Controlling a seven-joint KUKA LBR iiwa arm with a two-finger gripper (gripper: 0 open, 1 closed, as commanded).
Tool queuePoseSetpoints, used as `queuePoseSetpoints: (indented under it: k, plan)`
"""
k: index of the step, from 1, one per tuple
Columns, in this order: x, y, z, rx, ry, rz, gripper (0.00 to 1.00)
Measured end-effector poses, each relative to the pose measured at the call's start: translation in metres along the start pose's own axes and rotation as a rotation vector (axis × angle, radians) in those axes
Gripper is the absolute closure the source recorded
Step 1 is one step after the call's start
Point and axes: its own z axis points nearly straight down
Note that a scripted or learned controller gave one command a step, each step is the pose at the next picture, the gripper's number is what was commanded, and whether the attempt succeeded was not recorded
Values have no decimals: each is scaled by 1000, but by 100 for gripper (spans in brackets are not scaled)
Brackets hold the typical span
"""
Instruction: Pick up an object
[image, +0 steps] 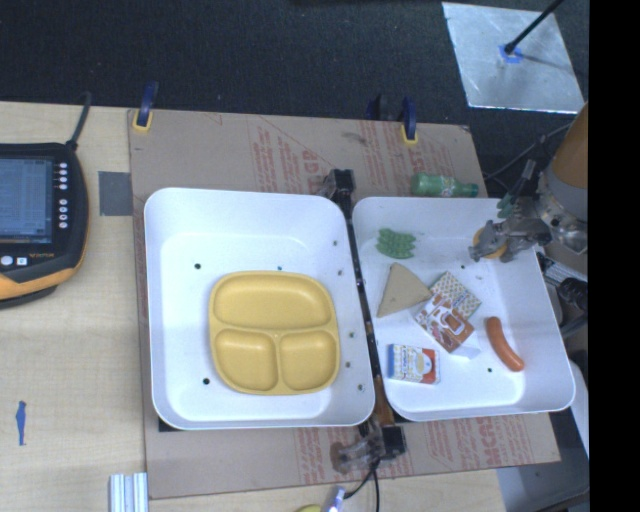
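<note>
Gripper (497, 243) sits over the far right part of the right bin (530, 395), near its back wall, arm entering from the right edge. Finger state: cannot tell, the tool is too small and blurred. Nothing visible held.

Nearest below-left of it: a patterned snack packet (449, 311) in red, white and checks, print unreadable. Just right of that, an orange-red sausage (503, 343) lying at a slant. Toward the bin's front, a small blue-white-red carton (412, 363), lettering illegible. Left of the packet, a tan wedge (403, 289); behind it, a green pea-like cluster (395, 241).

Outside the bin's back rim, a green bottle (443, 185) lies on the cardboard sheet (250, 150).

Left bin (165, 300) holds a yellow three-section tray (273, 331).

Far left on the bench, a teach pendant (38, 220), screen text unreadable.
</note>
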Motion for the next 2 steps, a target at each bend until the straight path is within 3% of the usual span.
queuePoseSetpoints:
  k: [1, 2]
  plan:
    - [79, 54, -45, 0, 2, -2, 100]
    - [125, 17, -49, 3, 0, -3, 100]
